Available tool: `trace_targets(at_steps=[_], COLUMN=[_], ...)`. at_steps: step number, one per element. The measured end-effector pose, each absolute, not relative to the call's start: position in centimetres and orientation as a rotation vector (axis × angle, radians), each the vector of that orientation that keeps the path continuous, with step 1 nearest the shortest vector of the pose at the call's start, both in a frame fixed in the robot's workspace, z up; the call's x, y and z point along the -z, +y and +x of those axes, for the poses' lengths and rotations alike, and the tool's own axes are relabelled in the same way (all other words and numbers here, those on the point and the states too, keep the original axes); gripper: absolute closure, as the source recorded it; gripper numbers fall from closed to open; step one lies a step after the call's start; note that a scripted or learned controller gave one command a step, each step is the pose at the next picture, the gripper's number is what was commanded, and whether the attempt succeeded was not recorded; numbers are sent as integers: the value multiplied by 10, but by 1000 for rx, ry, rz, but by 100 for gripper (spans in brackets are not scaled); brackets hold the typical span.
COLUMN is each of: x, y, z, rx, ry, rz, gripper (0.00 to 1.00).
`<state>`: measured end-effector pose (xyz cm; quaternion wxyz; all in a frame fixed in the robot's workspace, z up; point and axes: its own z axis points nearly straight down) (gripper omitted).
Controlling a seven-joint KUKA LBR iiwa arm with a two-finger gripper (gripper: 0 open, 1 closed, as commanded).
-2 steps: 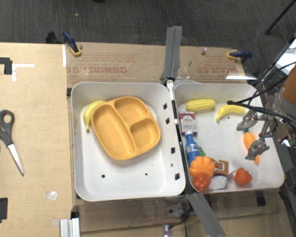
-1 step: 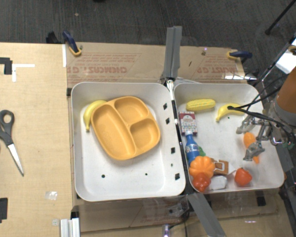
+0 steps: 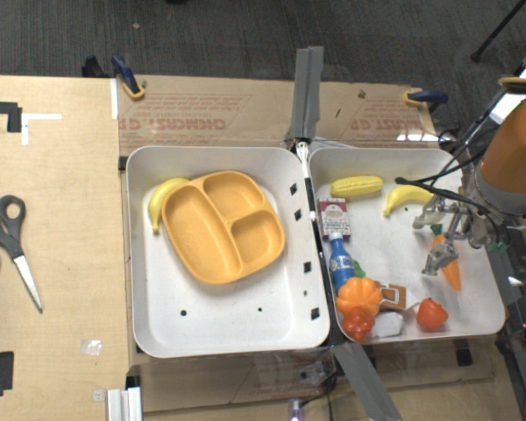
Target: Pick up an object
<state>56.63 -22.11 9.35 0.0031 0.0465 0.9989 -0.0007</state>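
Note:
My gripper (image 3: 431, 242) hangs over the right part of the right bin (image 3: 394, 235), with the arm reaching in from the right. It is open, and nothing sits between its two metal fingers (image 3: 437, 261). An orange carrot (image 3: 453, 275) lies just beside the lower finger, toward the bin's right wall. A yellow banana (image 3: 407, 197) lies just up and left of the gripper, with a corn cob (image 3: 357, 185) further left. A red tomato (image 3: 431, 315) rests near the bin's front edge below the gripper.
Along the right bin's left side lie a red-and-white box (image 3: 333, 216), a blue bottle (image 3: 339, 266), an orange pepper (image 3: 359, 294) and small red and white pieces. The left bin (image 3: 158, 323) holds an orange divided plate (image 3: 221, 226) and a second banana (image 3: 161, 202). Scissors (image 3: 13, 235) lie on the bench at left.

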Motion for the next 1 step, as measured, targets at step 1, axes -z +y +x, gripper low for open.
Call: trace_targets(at_steps=[1], x=[-104], y=[-220], z=[568], rx=[6], ry=[3127], rz=[139], gripper=[100])
